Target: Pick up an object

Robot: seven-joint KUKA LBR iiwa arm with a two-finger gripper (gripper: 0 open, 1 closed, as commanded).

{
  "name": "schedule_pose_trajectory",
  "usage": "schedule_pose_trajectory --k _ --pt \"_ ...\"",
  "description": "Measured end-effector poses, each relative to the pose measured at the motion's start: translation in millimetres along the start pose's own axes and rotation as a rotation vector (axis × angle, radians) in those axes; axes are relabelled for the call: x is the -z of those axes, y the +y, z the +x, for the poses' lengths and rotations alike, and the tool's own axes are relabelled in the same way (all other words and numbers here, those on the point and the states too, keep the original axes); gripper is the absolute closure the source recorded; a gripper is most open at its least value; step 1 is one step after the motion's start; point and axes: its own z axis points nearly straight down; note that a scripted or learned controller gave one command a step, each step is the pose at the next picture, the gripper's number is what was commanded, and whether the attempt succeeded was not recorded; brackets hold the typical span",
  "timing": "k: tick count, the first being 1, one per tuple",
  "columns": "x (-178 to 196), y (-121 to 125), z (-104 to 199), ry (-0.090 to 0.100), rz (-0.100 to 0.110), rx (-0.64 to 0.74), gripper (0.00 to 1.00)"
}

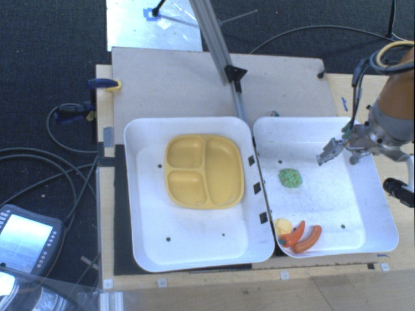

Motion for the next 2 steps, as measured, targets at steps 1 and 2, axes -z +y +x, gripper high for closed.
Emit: schedule_pose_trajectory --k 1,2 --pt "0 0 0 0.000 0.000 -0.001 0.00" --pt "-61 -6 2 0.000 0.006 -0.007 0.00"
